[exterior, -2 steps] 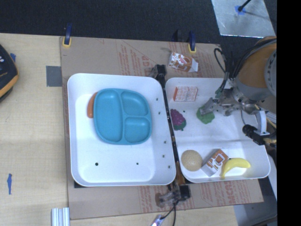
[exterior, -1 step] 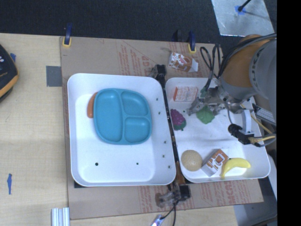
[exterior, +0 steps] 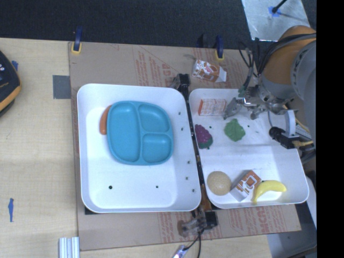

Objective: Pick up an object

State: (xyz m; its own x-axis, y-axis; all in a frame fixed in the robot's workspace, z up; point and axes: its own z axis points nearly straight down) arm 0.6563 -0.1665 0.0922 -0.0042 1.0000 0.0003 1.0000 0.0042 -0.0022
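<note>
Near far rim (exterior: 226, 92), gripper (exterior: 235, 109).

From my seat I look down on a pale wooden bench (exterior: 32, 160) with a sheet of brown cardboard (exterior: 134, 58) laid over it, held at the far edge by two blue-handled clamps (exterior: 77, 38). Beyond the bench the floor is dark carpet (exterior: 134, 7). A pale sheet (exterior: 263, 9) lies on that floor, just behind where the tool reaches in. A grey square of tape (exterior: 61, 86) and a yellow-and-black device (exterior: 8, 87) sit well away on the opposite side.
</note>
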